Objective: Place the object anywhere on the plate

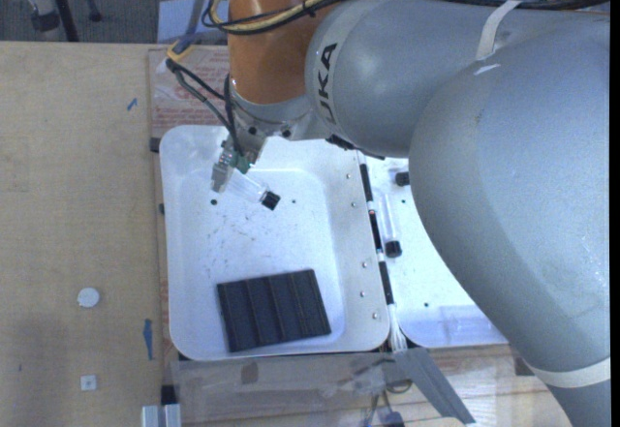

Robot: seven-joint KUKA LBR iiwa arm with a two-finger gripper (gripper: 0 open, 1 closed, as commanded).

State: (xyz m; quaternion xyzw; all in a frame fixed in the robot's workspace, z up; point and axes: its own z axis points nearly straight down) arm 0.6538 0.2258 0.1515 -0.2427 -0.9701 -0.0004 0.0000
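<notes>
Hovering well apart from the black ribbed plate [274, 307], the gripper [228, 173] could be carried over empty: whether anything is pinched cannot be told.

Bright, even overhead light; white bin [184, 222] glares; overall softly blurred.

Tan bench [68, 183] across the left of the frame, carrying two shallow white bins side by side: left bin [184, 251] at centre, right bin [436, 314] toward the lower right, partly hidden. Small white disc [88, 297] at lower left, well apart from the bins, with a tiny pale square [88, 381] below it.
</notes>
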